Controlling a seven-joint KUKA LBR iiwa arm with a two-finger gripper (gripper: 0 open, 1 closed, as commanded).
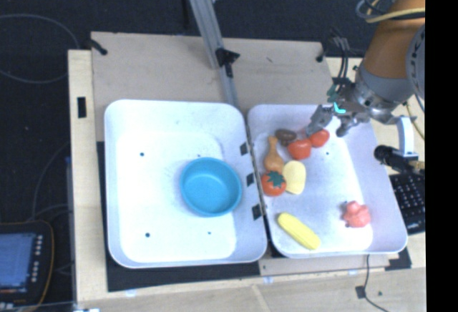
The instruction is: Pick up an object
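Gripper (331,124) at upper right of frame, fingers spread open, nothing between them. Small red tomato (319,137), round and glossy, just below in right bin (379,228).

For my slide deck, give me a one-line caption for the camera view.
Arm's gripper poised over toy food in the right bin, beside a tomato; blue bowl in the left bin.

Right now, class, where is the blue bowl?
In the camera view the blue bowl sits in the left white bin, toward its lower right, close to the divide with the right bin holding the toy foods.
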